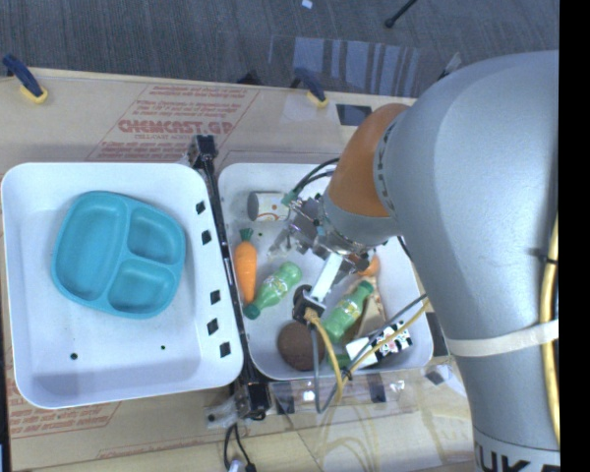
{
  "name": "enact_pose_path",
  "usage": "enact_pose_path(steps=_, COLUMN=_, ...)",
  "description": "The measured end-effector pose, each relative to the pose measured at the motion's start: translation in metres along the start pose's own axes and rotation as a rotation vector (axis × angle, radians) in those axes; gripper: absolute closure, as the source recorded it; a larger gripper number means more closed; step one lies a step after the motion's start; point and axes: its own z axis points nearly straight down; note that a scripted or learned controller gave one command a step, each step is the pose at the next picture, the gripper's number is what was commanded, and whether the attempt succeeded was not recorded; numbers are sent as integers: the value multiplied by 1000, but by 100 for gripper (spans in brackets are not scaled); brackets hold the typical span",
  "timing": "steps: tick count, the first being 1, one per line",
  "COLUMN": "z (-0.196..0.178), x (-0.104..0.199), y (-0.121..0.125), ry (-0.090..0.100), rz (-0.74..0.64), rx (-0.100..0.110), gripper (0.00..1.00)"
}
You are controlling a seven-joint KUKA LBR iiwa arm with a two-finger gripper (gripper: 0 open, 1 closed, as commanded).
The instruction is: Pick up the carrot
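The orange carrot (pixel 246 269), with a green top, lies lengthwise along the left wall of the right bin (pixel 413 264). My gripper (pixel 305 229) hangs over the middle of that bin, to the right of the carrot and a little behind it. It stays apart from the carrot, and nothing shows in its grasp. The wide grey arm hides the bin's right side.
In the right bin, a green bottle (pixel 273 289) lies just right of the carrot, with a second green bottle (pixel 347 313), a brown round thing (pixel 296 347), a small can (pixel 265 205) and a black-and-white striped piece (pixel 385 343). The left bin (pixel 39 362) holds a blue divided plate (pixel 118 254).
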Motion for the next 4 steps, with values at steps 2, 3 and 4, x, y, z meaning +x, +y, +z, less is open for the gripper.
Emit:
enact_pose_path(steps=2, z=-72, x=51, y=-39, ry=6, rz=256, rx=-3, gripper=0)
enact_pose_path(steps=3, z=29, x=1, y=3, ry=5, rz=178, rx=-4, gripper=0)
enact_pose_path(steps=4, z=-73, x=18, y=-71, ry=10, rz=680, rx=0, gripper=0)
